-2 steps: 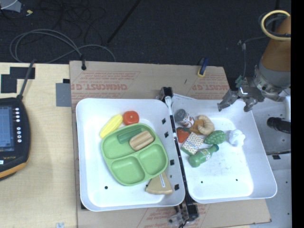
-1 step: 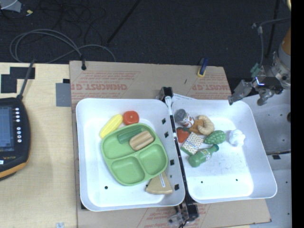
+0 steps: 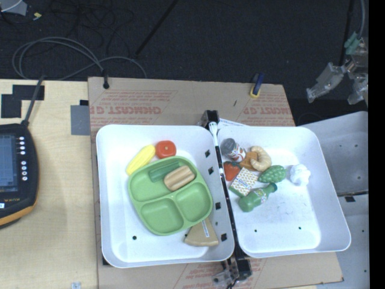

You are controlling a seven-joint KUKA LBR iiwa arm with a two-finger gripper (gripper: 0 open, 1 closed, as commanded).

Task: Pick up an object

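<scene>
The right bin point(image 3: 301, 233) holds a cluster near its upper left: a silver can point(image 3: 230, 148), a tan pretzel-like ring point(image 3: 260, 158), a small red piece point(image 3: 231, 172), a chequered packet point(image 3: 243, 181), a green bottle point(image 3: 255, 198), a knobbly green piece point(image 3: 273, 174) and a white lump point(image 3: 299, 174). In the left bin point(image 3: 114, 221) a green divided plate point(image 3: 162, 212) carries a tan bun point(image 3: 179, 177) and a dark green stick point(image 3: 161, 171). A yellow piece point(image 3: 140, 159), a red tomato point(image 3: 165, 149) and a tan wedge point(image 3: 201, 238) lie around the plate. My gripper point(image 3: 329, 83) hangs at the upper right, outside the bins, far from every object.
A black and orange handheld pendant point(image 3: 15, 170) lies at the left on the bench. Cables point(image 3: 60, 47) run across the dark floor behind. A blue clip point(image 3: 257, 84) sits at the cardboard's far edge. A grey plate point(image 3: 343, 155) lies right of the bins.
</scene>
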